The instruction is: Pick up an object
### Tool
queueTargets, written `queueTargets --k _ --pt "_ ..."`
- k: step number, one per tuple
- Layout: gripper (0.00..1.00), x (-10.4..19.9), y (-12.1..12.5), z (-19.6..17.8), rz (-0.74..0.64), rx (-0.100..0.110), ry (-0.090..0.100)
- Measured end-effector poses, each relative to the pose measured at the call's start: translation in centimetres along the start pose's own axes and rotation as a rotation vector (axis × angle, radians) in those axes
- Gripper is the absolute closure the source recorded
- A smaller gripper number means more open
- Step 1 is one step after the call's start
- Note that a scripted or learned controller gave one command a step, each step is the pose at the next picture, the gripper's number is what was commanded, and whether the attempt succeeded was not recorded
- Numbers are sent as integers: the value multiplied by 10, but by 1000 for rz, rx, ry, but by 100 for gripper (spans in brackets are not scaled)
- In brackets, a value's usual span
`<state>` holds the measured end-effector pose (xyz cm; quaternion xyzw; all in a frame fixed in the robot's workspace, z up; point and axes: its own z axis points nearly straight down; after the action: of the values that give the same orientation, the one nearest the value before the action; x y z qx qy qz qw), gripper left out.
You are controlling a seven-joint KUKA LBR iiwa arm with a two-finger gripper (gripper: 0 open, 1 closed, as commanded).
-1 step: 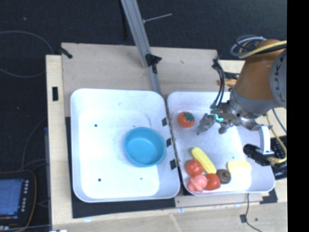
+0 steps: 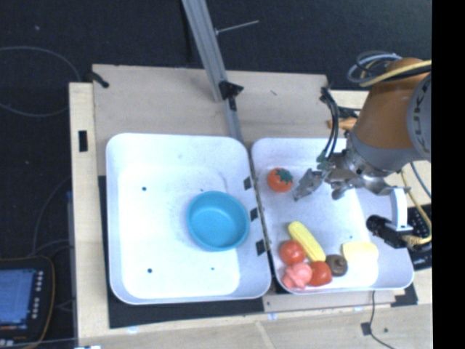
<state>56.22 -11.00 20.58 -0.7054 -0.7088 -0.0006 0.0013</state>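
Note:
My gripper (image 2: 314, 184) hangs over the middle of the right bin (image 2: 320, 151), its fingers spread open with nothing between them. An orange-red tomato-like fruit with a green top (image 2: 279, 179) lies just left of the fingertips, apart from them. Along the bin's front lie a yellow banana (image 2: 307, 241), two red fruits (image 2: 292, 252) (image 2: 320, 273), a pink piece (image 2: 296, 277), a small brown piece (image 2: 337, 265) and a pale yellow block (image 2: 360, 256). A blue bowl (image 2: 216, 220) sits in the left bin (image 2: 145, 166).
A grey metal post (image 2: 207, 42) slants down from the top to the seam between the bins. Black clips (image 2: 256, 213) line that seam. Cables (image 2: 374, 65) loop over the arm's orange band at the right. A small screen (image 2: 22, 297) sits at the lower left.

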Motion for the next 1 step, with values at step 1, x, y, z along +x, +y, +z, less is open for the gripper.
queueTargets --k 1 --pt "0 -1 -1 65 7 5 -5"
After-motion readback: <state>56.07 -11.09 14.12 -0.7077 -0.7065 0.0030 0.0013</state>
